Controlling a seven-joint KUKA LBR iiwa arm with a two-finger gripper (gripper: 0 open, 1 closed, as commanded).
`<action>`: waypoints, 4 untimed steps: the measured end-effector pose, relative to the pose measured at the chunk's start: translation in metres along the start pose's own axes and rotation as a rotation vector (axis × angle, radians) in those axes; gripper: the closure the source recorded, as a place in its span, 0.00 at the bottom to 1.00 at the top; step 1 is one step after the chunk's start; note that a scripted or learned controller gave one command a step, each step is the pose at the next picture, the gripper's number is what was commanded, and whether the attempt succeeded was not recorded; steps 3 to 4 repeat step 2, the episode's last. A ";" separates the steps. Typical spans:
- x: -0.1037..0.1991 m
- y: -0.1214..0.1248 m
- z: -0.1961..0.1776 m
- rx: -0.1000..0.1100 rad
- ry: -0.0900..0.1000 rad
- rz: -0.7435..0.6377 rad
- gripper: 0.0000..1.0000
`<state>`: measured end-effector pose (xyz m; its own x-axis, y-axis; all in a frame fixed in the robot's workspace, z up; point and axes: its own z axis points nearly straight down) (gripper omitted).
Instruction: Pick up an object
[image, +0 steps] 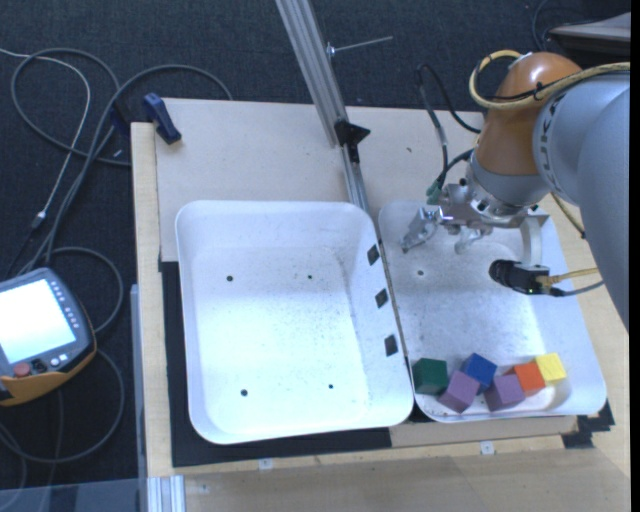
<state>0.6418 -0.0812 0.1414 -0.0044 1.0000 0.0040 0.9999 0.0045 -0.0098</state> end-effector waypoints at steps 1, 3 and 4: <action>-0.033 -0.052 0.046 0.001 -0.003 0.009 0.00; -0.072 -0.004 0.041 -0.015 -0.007 0.006 0.00; -0.072 -0.004 0.041 -0.015 -0.007 0.006 0.00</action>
